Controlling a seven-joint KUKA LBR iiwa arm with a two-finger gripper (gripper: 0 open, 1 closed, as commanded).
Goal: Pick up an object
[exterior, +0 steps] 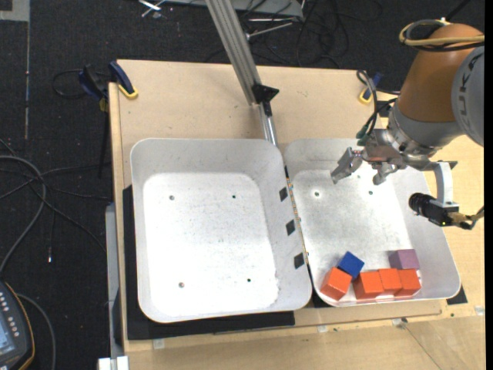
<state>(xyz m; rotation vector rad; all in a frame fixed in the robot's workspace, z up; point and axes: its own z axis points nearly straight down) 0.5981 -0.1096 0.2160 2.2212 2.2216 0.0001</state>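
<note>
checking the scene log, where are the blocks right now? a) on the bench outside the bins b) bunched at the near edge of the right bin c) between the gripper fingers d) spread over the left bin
b: the blue block, the orange blocks and the purple block sit together at the near rim of the right bin, while the gripper hangs open near its far end, holding nothing.

- A pale wooden bench top [200, 106] carries everything.
- Two shallow white plastic bins sit on it side by side, touching: the left bin [206, 226] and the right bin [370, 214].
- A yellow-tipped clamp [119, 79] grips its far-left corner.
</note>
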